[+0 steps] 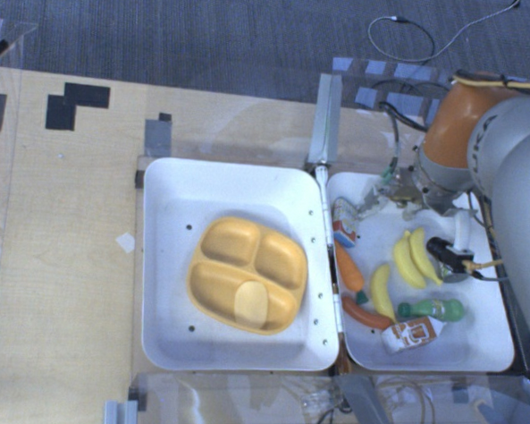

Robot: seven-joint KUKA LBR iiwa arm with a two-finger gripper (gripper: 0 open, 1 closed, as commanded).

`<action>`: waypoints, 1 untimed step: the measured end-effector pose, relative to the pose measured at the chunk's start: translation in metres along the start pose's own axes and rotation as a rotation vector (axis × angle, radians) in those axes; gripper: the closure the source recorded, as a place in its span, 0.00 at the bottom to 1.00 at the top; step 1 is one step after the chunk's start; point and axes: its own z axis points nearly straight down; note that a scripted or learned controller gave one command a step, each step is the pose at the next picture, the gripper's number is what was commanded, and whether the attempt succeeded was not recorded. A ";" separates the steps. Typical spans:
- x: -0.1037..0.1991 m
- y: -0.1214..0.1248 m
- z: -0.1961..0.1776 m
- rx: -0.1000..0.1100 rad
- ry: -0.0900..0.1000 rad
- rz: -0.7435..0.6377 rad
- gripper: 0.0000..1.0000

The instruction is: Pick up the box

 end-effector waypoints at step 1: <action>-0.055 -0.002 -0.110 -0.001 -0.002 0.068 0.00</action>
